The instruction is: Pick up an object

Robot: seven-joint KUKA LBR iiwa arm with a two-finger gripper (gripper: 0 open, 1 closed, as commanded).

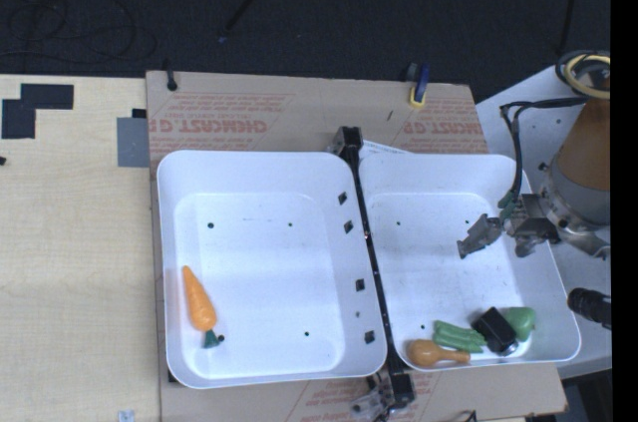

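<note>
Two white bins sit side by side on the bench: the left bin (169,211) holds one orange carrot (198,299), lying near its left wall with the long axis running toward the front and its green stem end nearest the front. The right bin (439,173) holds four things clustered at its front right: a green pod (458,336), a black block (494,329), a green piece (520,318) and an orange-yellow pear shape (435,353). The tool (480,237) hangs over the right bin's right side with nothing between its fingers; whether they are spread I cannot tell.

Orange carrot (198,299) lying in left bin (259,173).

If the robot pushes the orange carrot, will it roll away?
The carrot probably would roll, since it looks round and tapered, likely curving toward its thin end. It looks like smooth plastic, so it may be light and slippery. It lies close to the left bin's wall, which could stop it.
</note>
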